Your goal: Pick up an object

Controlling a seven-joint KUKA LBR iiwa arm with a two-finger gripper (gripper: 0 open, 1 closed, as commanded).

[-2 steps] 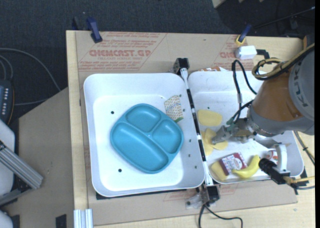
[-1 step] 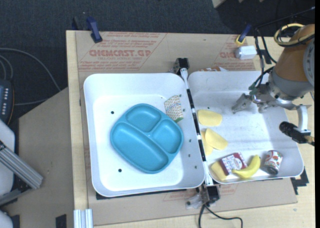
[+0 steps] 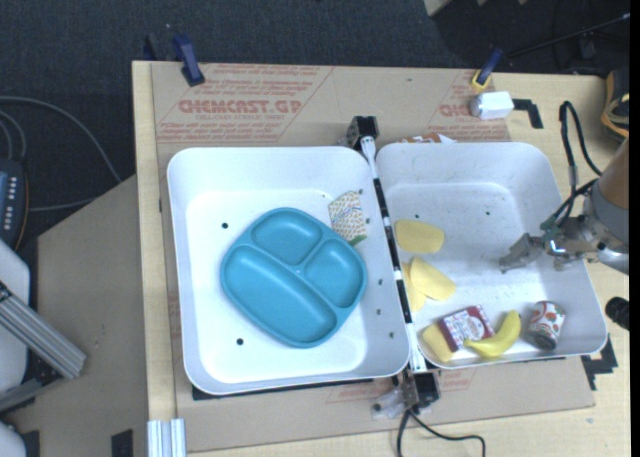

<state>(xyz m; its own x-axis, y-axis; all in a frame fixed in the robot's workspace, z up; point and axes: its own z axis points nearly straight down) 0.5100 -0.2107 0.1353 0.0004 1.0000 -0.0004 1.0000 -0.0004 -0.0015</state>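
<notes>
My gripper (image 3: pixel 527 247) hangs over the right side of the right bin (image 3: pixel 470 170), open, with nothing between its fingers. Below it, near the bin's front right corner, lies a small red and white can (image 3: pixel 546 321). A yellow banana (image 3: pixel 498 337) and a red and white packet (image 3: pixel 465 325) lie along the front wall, left of the can. Two pale yellow pieces (image 3: pixel 418 236) (image 3: pixel 430 280) rest near the bin's left wall, well left of the gripper.
The left bin (image 3: pixel 200 205) holds a blue divided plate (image 3: pixel 292 275) and a small patterned packet (image 3: pixel 347 214) by its right wall. A ridge (image 3: pixel 385 235) separates the bins. Cables (image 3: pixel 572 160) hang at the right by the arm.
</notes>
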